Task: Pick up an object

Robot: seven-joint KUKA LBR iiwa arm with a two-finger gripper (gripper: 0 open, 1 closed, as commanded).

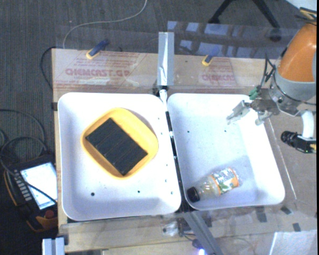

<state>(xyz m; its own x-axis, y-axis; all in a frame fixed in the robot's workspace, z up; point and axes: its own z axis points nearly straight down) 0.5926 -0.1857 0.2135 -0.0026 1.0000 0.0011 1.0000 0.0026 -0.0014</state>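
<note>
Hovering over the upper right corner of the right bin, the gripper hangs from the grey arm with its orange band, which comes in from the right edge of the view. Its two fingers are spread apart with nothing between them, pointing toward the bin's middle.

Well apart from the gripper, toward the near edge of the same bin, lies a small plastic bottle. It rests on its side, tilted slightly, with its dark cap pointing at the bin's lower left corner and its base toward the right. Its body is clear, and a wrap label in orange, white and green covers most of it; the printing on that label is too small to read.

In the left bin, a yellow dish-like object with rounded corners sits near the centre, turned at an angle, with a dark, finely ribbed square panel filling its top face.

Behind both bins, a brown board runs across the bench, bearing faded red lettering that appears to read "CHEMCAST" on the left; a similar mark on the right is too washed out to make out. Two clamps with yellow and blue parts sit along its far edge. A metal strip stands where the two bins meet.
</note>
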